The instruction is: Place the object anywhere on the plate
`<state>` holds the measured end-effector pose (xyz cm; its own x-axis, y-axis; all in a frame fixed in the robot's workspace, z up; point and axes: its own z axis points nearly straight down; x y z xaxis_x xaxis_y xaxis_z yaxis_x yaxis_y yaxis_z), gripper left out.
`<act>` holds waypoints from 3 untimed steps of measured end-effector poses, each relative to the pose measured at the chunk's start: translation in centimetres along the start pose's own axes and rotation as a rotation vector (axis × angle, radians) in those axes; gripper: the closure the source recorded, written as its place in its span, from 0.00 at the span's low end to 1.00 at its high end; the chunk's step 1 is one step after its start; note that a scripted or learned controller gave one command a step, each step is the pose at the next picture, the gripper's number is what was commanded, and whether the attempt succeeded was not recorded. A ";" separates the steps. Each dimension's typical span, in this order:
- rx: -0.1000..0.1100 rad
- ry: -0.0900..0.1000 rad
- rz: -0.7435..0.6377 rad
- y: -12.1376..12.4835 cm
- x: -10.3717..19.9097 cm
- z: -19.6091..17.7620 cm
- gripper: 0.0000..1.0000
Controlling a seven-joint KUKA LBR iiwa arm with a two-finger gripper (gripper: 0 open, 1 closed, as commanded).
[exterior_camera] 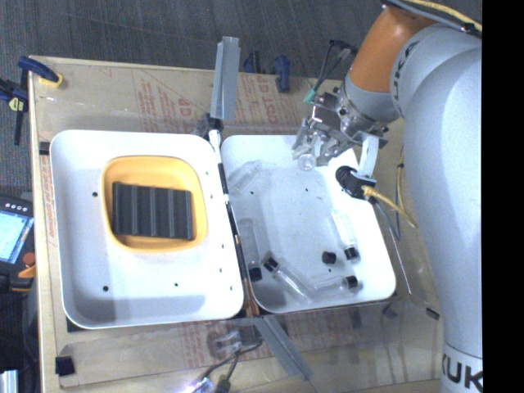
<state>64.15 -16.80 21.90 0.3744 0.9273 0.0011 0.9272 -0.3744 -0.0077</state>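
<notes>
A yellow plate (151,170) lies in the left bin (74,219), and a dark grey ridged block (153,211) rests on its middle. Several clear tubes with black caps lie in the right bin (282,211): one near the right wall (344,234), one along the front (295,283), and one at the back left (246,175). My gripper (315,147) hangs over the back edge of the right bin, far from the plate. A small clear round shape (305,162) sits just below it; whether it is held is unclear.
Loose black caps (329,257) lie in the right bin's front half. A metal divider (223,88) stands between the bins at the back. A black cable fitting (350,180) hangs off the wrist. Blue clamps (282,70) sit along the bench's back edge.
</notes>
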 end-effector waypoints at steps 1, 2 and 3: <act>-0.002 0.000 -0.050 -1.4 7.4 0.6 1.00; 0.000 -0.004 -0.284 -4.4 14.7 0.6 1.00; 0.000 -0.004 -0.424 -7.7 14.4 3.0 1.00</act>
<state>62.38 -0.60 18.94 -0.0399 0.9992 0.0002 0.9992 0.0399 -0.0074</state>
